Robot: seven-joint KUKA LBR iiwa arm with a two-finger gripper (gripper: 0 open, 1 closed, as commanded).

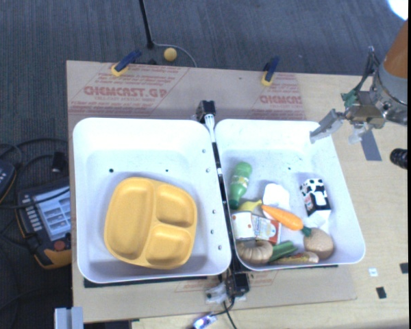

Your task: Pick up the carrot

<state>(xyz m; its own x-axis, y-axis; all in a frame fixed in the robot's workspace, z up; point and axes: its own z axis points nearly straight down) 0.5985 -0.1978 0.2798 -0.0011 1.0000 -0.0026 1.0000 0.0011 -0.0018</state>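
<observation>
Tool (pixel 347 127) open above right bin rim; carrot (pixel 283 216) orange, tapered.

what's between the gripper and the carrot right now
In the camera view, the black-and-white cow-patterned toy lies between the gripper and the carrot, along with bare white floor of the right bin.

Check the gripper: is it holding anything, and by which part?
Nothing held. The gripper hangs open over the right bin's far rim; the carrot lies in that bin, untouched.
</observation>
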